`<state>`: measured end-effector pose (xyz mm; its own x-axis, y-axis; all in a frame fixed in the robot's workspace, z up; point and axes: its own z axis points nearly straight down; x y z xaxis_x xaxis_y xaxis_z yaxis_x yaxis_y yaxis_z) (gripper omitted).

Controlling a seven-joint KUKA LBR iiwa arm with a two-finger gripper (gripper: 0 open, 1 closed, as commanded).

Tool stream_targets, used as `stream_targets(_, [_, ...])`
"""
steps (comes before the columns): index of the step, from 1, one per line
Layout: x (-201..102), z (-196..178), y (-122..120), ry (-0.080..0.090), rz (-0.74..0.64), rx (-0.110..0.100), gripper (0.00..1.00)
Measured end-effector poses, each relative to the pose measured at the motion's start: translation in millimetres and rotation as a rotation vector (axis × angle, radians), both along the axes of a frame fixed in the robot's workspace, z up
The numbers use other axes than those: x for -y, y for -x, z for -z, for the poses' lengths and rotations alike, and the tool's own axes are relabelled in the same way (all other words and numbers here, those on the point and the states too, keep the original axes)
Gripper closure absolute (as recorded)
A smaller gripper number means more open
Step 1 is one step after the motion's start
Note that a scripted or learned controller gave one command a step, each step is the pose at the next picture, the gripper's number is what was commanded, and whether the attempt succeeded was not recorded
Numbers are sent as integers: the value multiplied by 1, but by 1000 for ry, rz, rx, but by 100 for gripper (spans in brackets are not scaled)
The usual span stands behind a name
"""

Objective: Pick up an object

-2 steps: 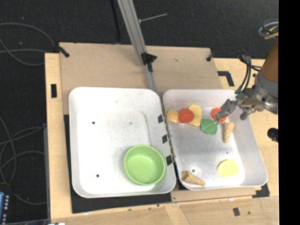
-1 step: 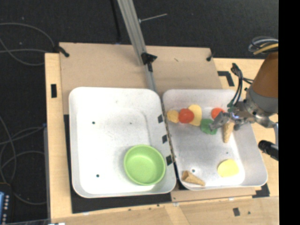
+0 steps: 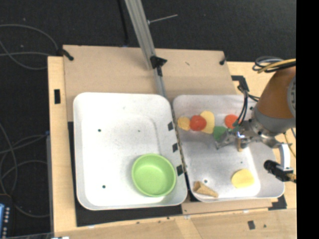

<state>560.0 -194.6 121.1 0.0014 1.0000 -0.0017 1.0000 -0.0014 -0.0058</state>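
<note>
Camera view: tan bench top (image 3: 194,68) on a black floor with loose cables (image 3: 20,39); slanted grey aluminium post (image 3: 142,26) at top. Two shallow white bins side by side. Left white bin (image 3: 114,128) holds a round lime-green plastic bowl (image 3: 153,175) near its front right corner. Right white bin (image 3: 209,168) holds a red ball (image 3: 198,123) touching yellow pieces (image 3: 207,118), a small green piece (image 3: 220,131), an orange-red ball (image 3: 231,120), a pale yellow lump (image 3: 242,179) and a tan cone-shaped piece (image 3: 205,188) at the front. Gripper (image 3: 230,138) sits low beside the green piece; finger opening: can't tell, nothing visibly held.
</note>
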Motion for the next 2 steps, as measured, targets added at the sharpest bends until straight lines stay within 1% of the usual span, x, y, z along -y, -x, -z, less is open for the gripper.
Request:
stream_targets(1, [0, -15, -3, -1, 3, 10, 100])
stream_targets(2, [-2, -75, 3, 0, -3, 14, 100])
